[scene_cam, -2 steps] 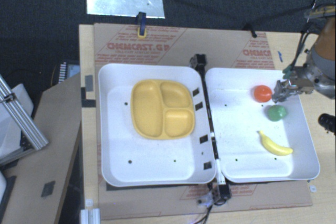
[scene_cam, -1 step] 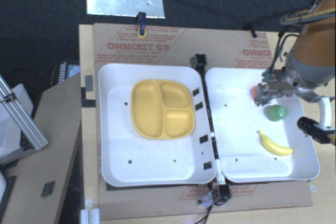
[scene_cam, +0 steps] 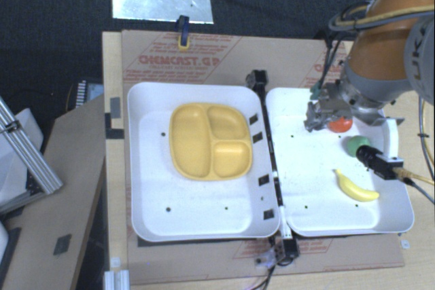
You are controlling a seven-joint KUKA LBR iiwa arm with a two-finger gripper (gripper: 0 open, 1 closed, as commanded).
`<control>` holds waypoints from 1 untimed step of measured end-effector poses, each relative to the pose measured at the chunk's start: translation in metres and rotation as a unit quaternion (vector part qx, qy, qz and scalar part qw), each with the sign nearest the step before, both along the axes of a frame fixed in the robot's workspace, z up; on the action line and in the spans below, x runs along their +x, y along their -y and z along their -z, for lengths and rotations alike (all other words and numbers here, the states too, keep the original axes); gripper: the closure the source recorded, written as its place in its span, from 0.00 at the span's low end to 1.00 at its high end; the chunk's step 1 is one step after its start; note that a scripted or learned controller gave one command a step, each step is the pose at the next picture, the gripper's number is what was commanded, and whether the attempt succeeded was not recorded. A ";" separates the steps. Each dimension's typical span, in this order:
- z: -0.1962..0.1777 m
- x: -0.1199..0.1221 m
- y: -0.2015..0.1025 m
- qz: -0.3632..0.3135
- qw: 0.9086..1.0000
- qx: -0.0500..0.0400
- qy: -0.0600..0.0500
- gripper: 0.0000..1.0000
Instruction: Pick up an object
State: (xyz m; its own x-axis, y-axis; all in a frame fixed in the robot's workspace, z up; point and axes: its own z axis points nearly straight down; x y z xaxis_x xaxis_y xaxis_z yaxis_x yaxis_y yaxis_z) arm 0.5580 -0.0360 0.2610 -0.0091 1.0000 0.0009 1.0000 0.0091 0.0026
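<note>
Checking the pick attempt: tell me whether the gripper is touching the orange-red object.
Cannot tell. In the camera view the gripper overlaps the orange-red object in the right bin, hiding any contact or gap.

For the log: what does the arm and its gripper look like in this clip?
The arm is bulky and rounded: an orange band on top, grey casing below. Thin dark cables loop along its left side down toward the wrist. The gripper is a compact grey metal assembly at the arm's end.
</note>
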 end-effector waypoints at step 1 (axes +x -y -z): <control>0.013 0.003 -0.062 -0.001 1.000 0.001 -0.001 1.00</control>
State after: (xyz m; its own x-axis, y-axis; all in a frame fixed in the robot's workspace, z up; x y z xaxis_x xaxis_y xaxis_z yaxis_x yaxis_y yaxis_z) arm 0.5608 0.0265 0.2476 -0.0107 0.9999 0.0021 0.9999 0.0107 0.0004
